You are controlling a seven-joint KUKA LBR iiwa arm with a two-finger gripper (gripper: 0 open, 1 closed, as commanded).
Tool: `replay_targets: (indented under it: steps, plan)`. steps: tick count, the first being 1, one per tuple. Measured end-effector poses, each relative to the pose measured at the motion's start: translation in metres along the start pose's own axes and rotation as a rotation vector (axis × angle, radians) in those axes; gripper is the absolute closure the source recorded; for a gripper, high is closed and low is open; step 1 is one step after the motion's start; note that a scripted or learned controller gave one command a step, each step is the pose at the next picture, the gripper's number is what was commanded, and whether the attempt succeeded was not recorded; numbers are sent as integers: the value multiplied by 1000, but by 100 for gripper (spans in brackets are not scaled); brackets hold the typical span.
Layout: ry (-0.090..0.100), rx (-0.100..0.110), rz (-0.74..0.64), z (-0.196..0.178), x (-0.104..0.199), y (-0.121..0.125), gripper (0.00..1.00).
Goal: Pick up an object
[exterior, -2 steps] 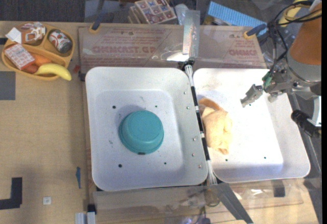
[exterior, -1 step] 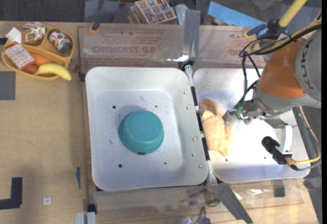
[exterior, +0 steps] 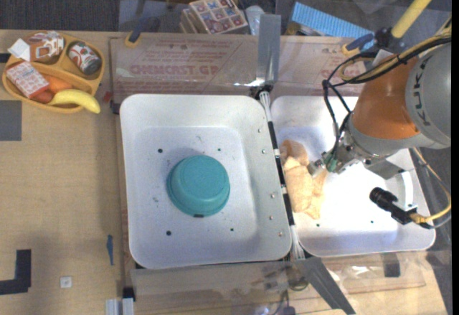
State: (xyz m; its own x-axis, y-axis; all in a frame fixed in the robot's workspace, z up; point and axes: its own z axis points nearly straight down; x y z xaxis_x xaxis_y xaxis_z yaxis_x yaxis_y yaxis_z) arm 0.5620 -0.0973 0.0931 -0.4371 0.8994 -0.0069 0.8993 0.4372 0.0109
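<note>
Gripper [exterior: 320,165] reaches leftward, low beside the yellow cloth [exterior: 303,188].

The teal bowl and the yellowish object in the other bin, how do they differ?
The teal bowl is round and smooth-edged, lying upside down; the yellowish object is lumpy and irregular. The bowl sits near the middle of the left bin, alone; the yellowish object lies against the left wall of the right bin, with the end effector right beside it. Both rest on a white bin floor.
</note>
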Motion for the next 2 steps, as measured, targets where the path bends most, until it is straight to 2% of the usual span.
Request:
replay_targets:
  steps: [1,2]
  plan:
    - [5,8,-24,-42,-11,-30,0]
    - [4,8,124,-11,-23,15,0]
